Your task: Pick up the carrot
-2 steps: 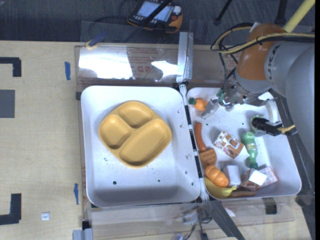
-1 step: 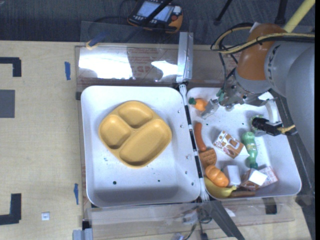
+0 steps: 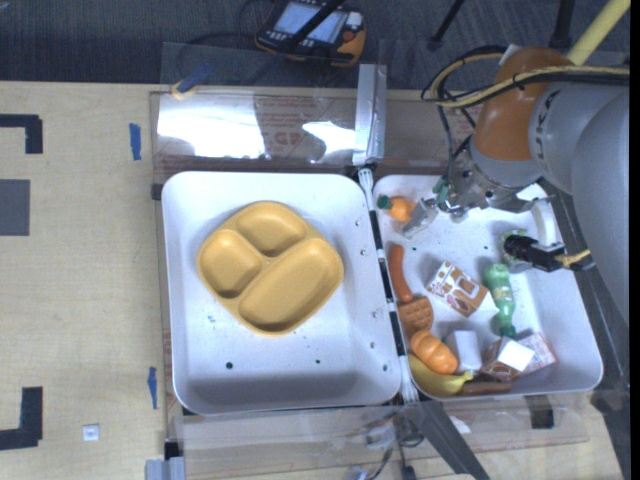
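From my remote seat: the arm point(image 3: 560, 118) reaches in from the right, orange band above the wrist, and its fingers point(image 3: 428, 211) hang low over the far left corner of the right bin point(image 3: 580, 318). I can't tell how far the fingers are parted or whether anything is between them; the tips are too small and blurred.

The carrot point(image 3: 400, 208) lies in that same corner, close to the divider, just beside the fingertips on their left. Touching or apart, I can't tell.

Nearer in the right bin: a long reddish sausage point(image 3: 399, 271) along the divider, a printed packet point(image 3: 456, 288), a green item point(image 3: 499, 293), a small orange fruit point(image 3: 431, 349) and a banana point(image 3: 438, 378) at the near edge.

Left bin point(image 3: 200, 368) holds a yellow sectioned plate point(image 3: 270, 266). Both bins rest on the worktop point(image 3: 70, 268).
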Available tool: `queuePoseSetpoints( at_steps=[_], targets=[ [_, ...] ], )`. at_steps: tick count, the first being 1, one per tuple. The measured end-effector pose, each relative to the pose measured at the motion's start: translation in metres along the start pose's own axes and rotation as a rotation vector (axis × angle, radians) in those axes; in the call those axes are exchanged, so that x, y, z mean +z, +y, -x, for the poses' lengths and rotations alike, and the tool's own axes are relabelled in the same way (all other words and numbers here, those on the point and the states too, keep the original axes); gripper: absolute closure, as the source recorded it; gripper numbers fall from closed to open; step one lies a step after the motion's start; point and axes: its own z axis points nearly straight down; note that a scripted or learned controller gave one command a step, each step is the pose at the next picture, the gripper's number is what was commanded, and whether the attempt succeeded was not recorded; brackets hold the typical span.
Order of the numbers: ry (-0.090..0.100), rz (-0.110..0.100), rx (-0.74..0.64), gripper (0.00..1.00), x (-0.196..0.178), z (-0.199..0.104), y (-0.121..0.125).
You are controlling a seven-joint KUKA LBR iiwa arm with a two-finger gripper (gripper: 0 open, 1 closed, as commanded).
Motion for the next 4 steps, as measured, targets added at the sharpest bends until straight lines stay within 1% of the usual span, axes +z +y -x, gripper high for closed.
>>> queuePoseSetpoints(
  at_steps=[4],
  targets=[
    [0.000, 0.000, 0.000, 0.00, 0.0000, 0.0000, 0.0000]
  ],
)
